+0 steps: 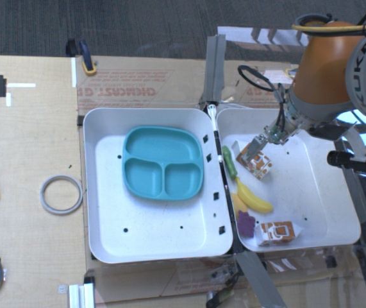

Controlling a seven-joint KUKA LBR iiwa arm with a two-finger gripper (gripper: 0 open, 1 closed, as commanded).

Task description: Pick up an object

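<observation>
a: in the right bin [336,191], gripper [254,150] is low over the small carton [259,164], near the bin's left wall. grey fingers point down-left and look nearly together, tips at the carton's upper edge.

b: got it or not?

a: can't tell. no carton visibly between the fingers, so i'm not calling it held. could be touching the top, could be just above.

b: what else is in there?

a: green pod [229,162] along the left wall, banana [253,197] just below the carton, purple piece [245,224] under that, second carton [277,232] near the front edge. left bin [106,230] has a teal plate [163,162], not in play.

b: step?

a: approach/grasp on the small carton, my read. nothing lifted yet.

b: next?

a: fingers need to straddle the carton, not sit on it. it lies tilted, so the wrist angle should match its short side. then close and lift straight up.

b: risk?

a: the banana and pod are close by. a sideways nudge pushes the carton into them, or the close pinches a corner and it slips.
</observation>
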